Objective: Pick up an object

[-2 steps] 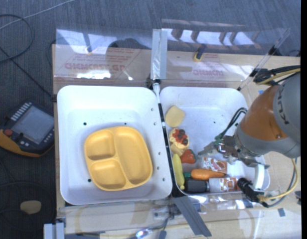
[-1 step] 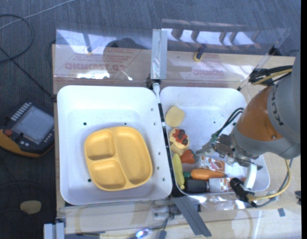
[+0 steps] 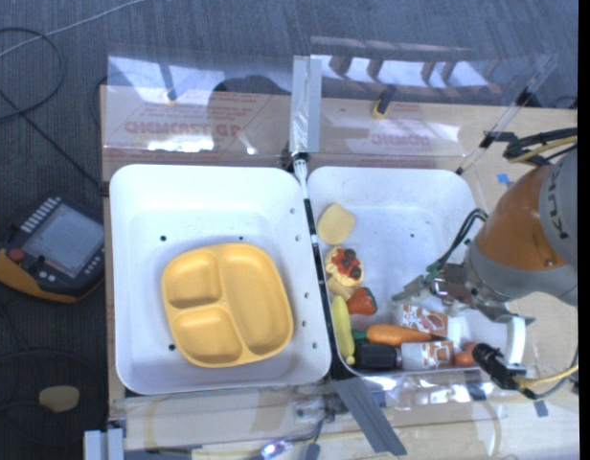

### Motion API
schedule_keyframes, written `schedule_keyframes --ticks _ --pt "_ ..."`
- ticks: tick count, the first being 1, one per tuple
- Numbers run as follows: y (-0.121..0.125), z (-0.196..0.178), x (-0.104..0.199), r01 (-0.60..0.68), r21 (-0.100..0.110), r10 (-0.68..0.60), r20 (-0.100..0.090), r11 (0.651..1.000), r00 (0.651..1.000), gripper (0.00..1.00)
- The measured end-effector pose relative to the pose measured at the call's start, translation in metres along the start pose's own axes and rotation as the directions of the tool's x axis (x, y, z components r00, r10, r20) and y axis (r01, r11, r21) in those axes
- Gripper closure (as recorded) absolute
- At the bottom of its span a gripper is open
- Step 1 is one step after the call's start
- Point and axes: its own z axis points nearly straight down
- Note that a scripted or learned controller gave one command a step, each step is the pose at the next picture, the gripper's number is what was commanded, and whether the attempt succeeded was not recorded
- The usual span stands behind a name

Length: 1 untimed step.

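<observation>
The right bin (image 3: 400,199) holds a cluster of toy food along its left and front sides. A pale yellow round piece (image 3: 335,222) lies near the divider, with a small pizza-like piece (image 3: 344,265) and a red tomato (image 3: 362,302) below it. At the front lie a yellow banana (image 3: 341,327), an orange carrot (image 3: 398,334), a black bottle (image 3: 375,356) and a white labelled package (image 3: 428,319). My gripper (image 3: 431,288) hangs low over the white package, just right of the tomato, with the orange-banded arm (image 3: 523,238) behind it.
In the left bin (image 3: 142,199) sits a yellow divided plate (image 3: 226,304). A second white labelled pack (image 3: 431,356) lies at the right bin's front wall. A clear panel (image 3: 391,103) stands behind both bins, and a handheld pendant (image 3: 48,249) lies on the floor at left.
</observation>
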Motion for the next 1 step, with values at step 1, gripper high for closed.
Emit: schedule_keyframes --ticks 1 --pt "-0.0026 -0.0001 0.0153 -0.097 -0.005 0.097 0.005 0.995 0.995 0.0"
